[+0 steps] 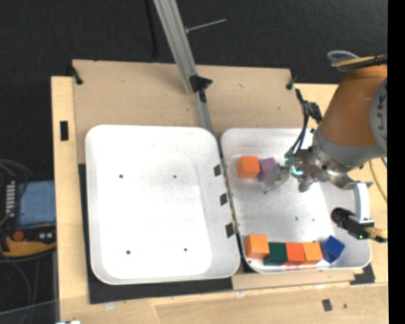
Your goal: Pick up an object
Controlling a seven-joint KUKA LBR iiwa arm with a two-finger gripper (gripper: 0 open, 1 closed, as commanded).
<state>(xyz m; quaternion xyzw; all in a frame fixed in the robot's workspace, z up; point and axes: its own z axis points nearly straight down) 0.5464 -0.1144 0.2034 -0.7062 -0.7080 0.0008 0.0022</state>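
The arm (354,120) reaches in from the right and has the jaws (283,174) low in the right bin (283,140), at its far part. A purple block (268,169) lies there, touching an orange block (248,167) on its left. The jaws sit just right of the purple block; whether they are open, closed or gripping cannot be told at this resolution.

Step in hand, by judgement: the approach to a grasp on the purple block. The next move calls for confirming the block is between the jaws, closing, then lifting straight up without dragging the orange block along.

Along the near wall of the right bin stands a row of blocks: orange (257,245), green (277,252), orange (295,252), orange (312,251) and blue (333,248). The left bin (155,201) lies alongside. Both bins rest on a light wooden counter (182,76). A metal rail (179,39) rises at the far side, over dark floor (67,19).
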